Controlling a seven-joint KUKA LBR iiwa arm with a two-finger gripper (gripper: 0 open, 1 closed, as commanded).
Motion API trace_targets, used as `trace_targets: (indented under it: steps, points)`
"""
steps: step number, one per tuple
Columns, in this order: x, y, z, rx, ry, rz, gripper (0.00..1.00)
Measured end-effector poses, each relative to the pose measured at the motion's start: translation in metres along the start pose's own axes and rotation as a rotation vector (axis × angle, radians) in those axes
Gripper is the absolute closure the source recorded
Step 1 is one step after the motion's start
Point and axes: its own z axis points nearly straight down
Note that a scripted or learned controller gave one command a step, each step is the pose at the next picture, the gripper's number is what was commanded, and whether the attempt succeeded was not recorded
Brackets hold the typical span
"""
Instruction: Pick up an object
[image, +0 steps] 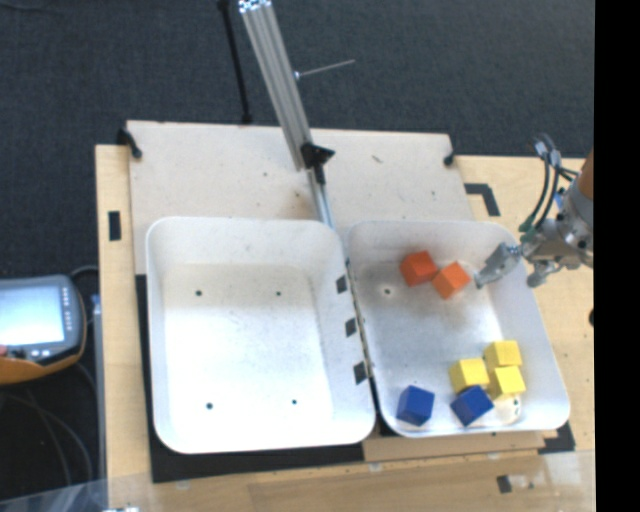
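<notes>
Two orange blocks (419, 267) (452, 279) lie side by side in the upper part of the right bin (420, 340). Three yellow blocks (503, 354) (468, 375) (509, 381) and two blue blocks (415, 405) (471, 405) cluster at the bin's near right corner. My gripper (517, 269) hangs over the bin's right rim, just right of the orange blocks. It is open, with nothing between its fingers; the left finger (495, 265) points toward the nearer orange block.
The left bin (250, 330) sits beside the right one. A slanted metal pole (285, 90) rises from the back between the bins. A small screen device (35, 320) rests off the bench's left edge. A small white object (510, 407) lies by the blue blocks.
</notes>
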Motion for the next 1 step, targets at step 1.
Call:
trace_targets:
  steps: [1]
  points:
    - [0.0000, 0.0000, 0.0000, 0.000, 0.000, 0.000, 0.00]
